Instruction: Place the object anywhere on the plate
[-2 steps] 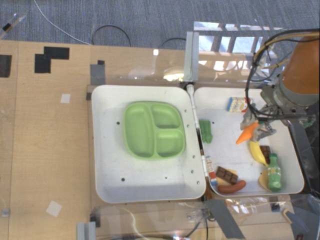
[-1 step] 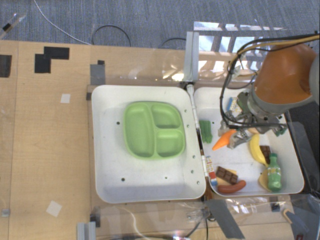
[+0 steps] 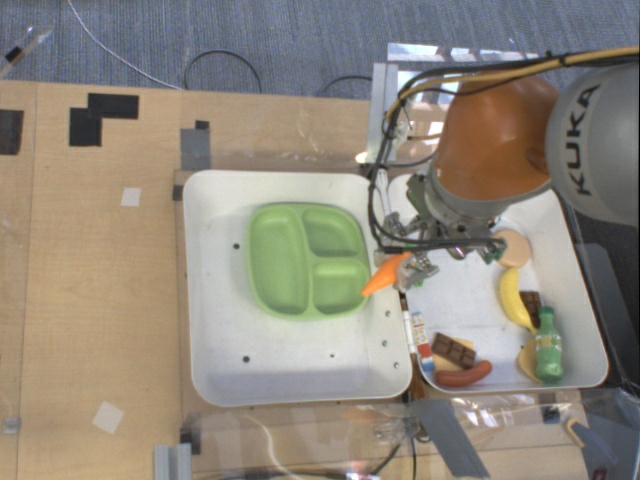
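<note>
gripper [image 3: 412, 265] at right edge of green plate [image 3: 305, 260], clamped on orange carrot [image 3: 381, 275], carrot tip touching plate rim, banana [image 3: 514, 299] well right of plate

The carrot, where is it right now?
The carrot sits at the right edge of the green plate in the left bin, just under the gripper, near the wall between the two bins.
</note>
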Tool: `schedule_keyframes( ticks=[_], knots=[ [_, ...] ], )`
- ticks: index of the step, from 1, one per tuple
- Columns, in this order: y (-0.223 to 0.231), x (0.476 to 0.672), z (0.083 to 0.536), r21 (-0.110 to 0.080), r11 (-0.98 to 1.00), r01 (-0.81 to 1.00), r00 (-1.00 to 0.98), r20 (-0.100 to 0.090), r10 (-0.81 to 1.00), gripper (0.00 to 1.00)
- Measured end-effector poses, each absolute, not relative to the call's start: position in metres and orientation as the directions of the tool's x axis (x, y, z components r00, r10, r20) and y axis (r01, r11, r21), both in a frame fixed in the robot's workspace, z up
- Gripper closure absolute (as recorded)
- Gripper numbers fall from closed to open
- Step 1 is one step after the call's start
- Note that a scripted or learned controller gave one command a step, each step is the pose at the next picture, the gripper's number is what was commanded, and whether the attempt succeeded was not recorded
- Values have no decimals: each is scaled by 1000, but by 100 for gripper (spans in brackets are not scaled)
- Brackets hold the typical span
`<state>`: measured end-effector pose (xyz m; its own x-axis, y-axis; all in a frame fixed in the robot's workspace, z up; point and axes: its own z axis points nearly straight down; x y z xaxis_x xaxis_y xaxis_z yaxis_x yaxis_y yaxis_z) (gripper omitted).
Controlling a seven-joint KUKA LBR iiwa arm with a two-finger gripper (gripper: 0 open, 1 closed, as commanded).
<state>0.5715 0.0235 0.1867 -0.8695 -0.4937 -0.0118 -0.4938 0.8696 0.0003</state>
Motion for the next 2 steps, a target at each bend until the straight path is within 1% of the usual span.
schedule_keyframes(
  ticks=[1, 2],
  knots=[
    [18, 572, 186, -3, 874, -486, -874, -10, -486, 0],
    [2, 671, 343, -11, 762, -647, -762, -17, -647, 0]
  ],
)
